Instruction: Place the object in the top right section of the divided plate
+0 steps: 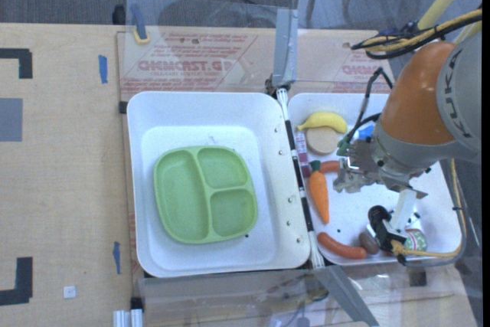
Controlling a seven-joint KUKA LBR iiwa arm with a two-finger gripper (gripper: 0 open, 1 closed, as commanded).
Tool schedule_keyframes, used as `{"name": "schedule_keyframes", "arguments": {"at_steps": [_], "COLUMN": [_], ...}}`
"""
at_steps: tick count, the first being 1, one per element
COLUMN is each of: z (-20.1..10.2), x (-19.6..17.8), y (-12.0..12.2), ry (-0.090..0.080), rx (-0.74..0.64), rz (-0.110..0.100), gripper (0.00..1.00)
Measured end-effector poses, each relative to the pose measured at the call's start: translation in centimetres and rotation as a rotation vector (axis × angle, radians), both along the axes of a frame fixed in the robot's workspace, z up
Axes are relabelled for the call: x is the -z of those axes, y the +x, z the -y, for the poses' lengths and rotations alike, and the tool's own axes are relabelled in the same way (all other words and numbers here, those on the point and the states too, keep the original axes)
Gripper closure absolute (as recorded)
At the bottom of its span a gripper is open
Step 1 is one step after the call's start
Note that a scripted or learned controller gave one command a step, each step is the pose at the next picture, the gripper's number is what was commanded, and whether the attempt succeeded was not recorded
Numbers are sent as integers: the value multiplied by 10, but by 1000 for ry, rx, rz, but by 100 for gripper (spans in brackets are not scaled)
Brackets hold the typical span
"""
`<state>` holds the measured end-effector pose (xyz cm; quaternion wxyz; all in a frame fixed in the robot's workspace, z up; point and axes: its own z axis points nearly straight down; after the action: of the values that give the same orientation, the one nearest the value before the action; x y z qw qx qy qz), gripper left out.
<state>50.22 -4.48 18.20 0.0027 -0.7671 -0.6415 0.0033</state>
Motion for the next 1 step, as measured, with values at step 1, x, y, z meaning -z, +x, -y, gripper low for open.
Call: {"name": "schedule_keyframes", "arguments": {"at_steps": [1], "z": [-95], "x": [-39], "y": [-24], "ry": [0], "rx": [-82], "rz": [0], "gripper": [100]}}
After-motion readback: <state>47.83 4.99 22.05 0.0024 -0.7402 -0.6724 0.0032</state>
